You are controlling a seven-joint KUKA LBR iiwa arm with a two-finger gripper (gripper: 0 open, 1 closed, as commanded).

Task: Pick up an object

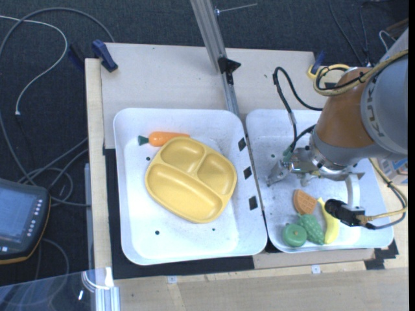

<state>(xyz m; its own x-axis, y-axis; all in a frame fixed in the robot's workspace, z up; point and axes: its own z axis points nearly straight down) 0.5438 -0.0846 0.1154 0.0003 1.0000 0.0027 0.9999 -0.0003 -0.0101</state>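
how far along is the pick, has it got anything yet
Done: the arm has reached over the right bin. In hand: nothing visibly; its wrist hangs above the toys and the fingers are too hard to make out. Left: the orange piece, green toys and yellow banana all lie on the bin floor, so the grasp and lift remain. The carrot and yellow tray sit untouched in the left bin.

The grey arm reaches in from the right, wrist bent downward.

left bin – plate in it, carrot at its 11 o'clock; right bin – toys at 6 o'clock.
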